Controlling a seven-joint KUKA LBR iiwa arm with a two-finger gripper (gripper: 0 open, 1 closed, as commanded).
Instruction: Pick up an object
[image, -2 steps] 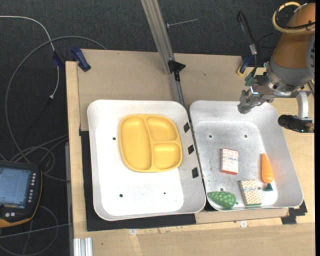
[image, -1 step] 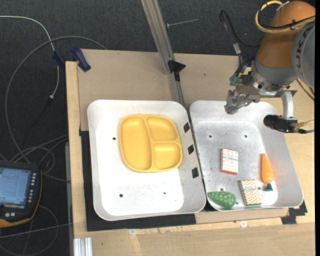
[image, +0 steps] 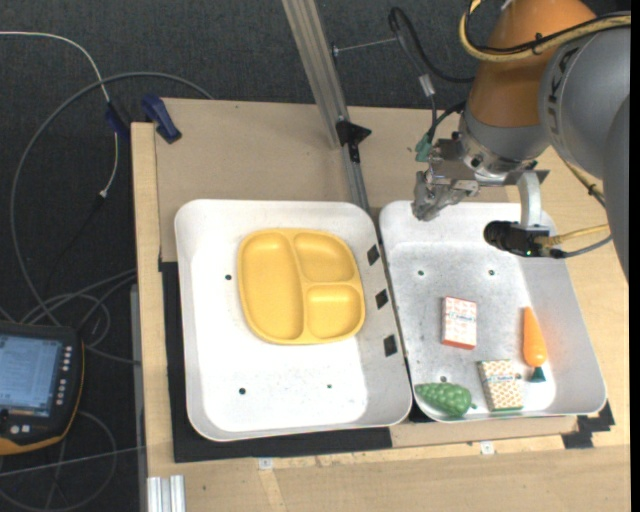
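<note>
The arm (image: 540, 90) hangs over the far end of the right-hand bin (image: 430, 245), its jaws (image: 428, 205) pointing down near the bin's far left corner. Whether they are spread or pinched together I cannot tell at this slant; nothing visible sits between them.

Take the small red-and-white box (image: 460, 323) as the marker. It lies flat near the middle of that bin's floor, well apart from the jaws and nearer the camera. To its right, an orange carrot (image: 534, 340) lies lengthwise against the bin's right side. Nearer than the box, a patterned packet (image: 501, 387) sits by the near rim, and left of that packet a green leafy toy (image: 444, 399) rests right on the near edge. All four lie loose and apart, probably so any one can be taken alone.

Left of the box, in the other bin (image: 200, 300), lies a yellow divided plate (image: 300, 285). Both bins sit on the counter (image: 240, 150).

Nothing is grasped yet, by my reading.
</note>
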